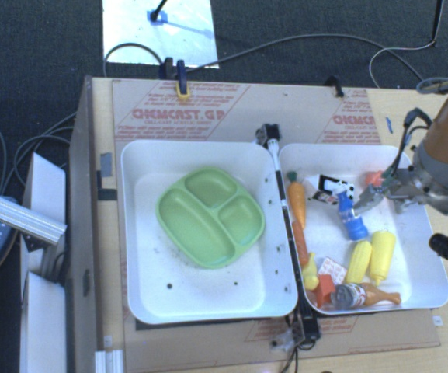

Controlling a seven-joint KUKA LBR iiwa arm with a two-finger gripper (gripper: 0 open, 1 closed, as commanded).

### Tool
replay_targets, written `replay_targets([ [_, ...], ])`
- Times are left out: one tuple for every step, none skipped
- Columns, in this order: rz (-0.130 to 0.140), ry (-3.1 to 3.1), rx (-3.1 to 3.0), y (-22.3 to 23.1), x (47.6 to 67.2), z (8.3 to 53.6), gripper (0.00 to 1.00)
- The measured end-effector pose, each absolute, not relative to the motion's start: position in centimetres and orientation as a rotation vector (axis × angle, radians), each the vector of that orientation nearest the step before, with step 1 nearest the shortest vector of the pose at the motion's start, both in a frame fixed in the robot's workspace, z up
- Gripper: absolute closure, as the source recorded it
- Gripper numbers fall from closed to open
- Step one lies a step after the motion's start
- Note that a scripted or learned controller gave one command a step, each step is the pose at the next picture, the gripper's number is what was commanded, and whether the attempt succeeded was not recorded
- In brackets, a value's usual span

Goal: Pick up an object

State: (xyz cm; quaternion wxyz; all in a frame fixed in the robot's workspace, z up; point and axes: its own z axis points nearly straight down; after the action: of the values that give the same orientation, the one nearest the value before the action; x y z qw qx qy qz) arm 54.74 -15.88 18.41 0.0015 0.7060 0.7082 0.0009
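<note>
The counter [208,107] is seen carrying two white bins side by side. In the left bin [146,286] a green divided plate [210,217] is laid flat. In the right bin [429,286] the loose objects are gathered: a carrot [296,200] along the left wall, two yellow corn cobs [371,259] lying together near the middle, a blue bottle [352,222] just above them, a black-and-white toy [332,186] near the far wall, and a small heap of red, white and orange pieces [340,286] at the near edge.

The arm [445,154] is reached in from the right, and the pincer [369,198] is lowered into the right bin just beside the top of the blue bottle. Nothing is seen lifted, so the pick is judged not yet done; a grasp and a lift are left.

Whether the pincer is spread or pressed together cannot be told, its tips being small and blurred against the clutter. The heap at the near edge is too jumbled to be named piece by piece.
</note>
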Motion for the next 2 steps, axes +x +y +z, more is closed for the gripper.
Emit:
replay_targets([
  [-0.002, 2.224, 2.221, -18.2, 55.0, 12.9, 0.00],
  [0.001, 2.223, 2.220, -16.8, 51.3, 8.3, 0.00],
])
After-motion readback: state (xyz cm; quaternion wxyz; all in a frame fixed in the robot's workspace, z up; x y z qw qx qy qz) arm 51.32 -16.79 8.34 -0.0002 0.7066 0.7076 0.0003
